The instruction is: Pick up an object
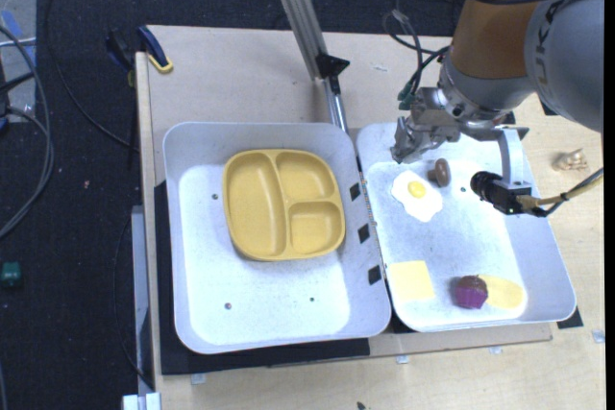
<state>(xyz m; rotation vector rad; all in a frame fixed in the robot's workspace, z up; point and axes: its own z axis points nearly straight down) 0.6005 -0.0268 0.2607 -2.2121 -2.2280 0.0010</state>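
I am seeing the pincer [408, 149] hovering at the right bin's [538, 250] far rim; I cannot tell its opening. The fried egg [416, 196] is lying just below it, the brown piece [439, 172] beside it, bare floor beyond.

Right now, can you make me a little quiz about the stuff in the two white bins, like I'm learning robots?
1. True or false: the yellow divided plate lies in the left bin.
2. Which toy is nearest the end effector? A) purple piece B) small brown piece C) yellow cheese square
3. Fill in: the fried egg lies in the ____ bin.

Key: 1 true. 2 B. 3 right.
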